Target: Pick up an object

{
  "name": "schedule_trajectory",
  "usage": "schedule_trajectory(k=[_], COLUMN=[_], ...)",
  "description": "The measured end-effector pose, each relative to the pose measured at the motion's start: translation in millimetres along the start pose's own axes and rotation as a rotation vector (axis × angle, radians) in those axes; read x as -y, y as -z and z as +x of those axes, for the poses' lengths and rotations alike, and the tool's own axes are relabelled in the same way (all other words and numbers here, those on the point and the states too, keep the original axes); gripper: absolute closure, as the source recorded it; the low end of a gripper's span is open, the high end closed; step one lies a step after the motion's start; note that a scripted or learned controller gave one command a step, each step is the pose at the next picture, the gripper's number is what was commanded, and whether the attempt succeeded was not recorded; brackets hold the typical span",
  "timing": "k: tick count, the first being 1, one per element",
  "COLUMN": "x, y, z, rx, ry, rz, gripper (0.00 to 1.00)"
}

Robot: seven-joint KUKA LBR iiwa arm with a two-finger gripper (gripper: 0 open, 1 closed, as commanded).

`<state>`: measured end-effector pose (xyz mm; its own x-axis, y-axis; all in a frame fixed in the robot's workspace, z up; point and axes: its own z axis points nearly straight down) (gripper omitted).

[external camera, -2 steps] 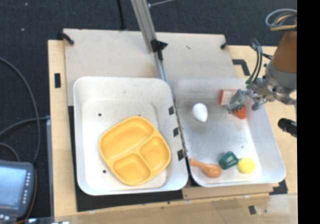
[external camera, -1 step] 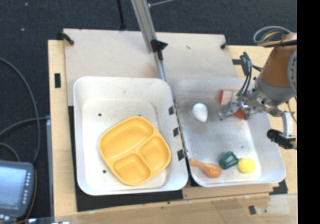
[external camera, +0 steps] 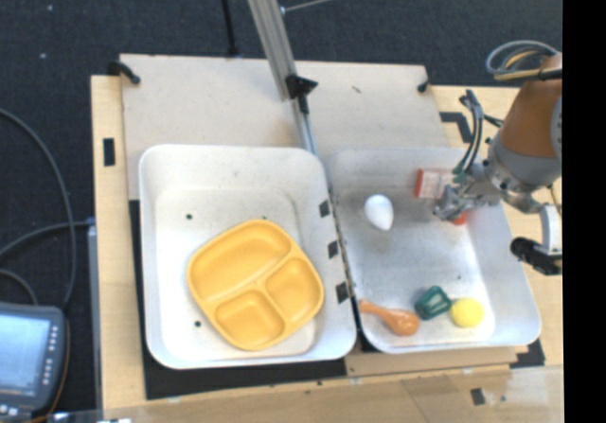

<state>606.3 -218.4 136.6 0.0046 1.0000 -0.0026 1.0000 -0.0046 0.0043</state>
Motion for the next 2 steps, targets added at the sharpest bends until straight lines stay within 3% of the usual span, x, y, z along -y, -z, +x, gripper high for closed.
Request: schedule_trajectory(k=[2], x=[-4], y=[109], z=[-10], rx=[0.001], ry=[0.006], rz=[-0.004], gripper=[1.0])
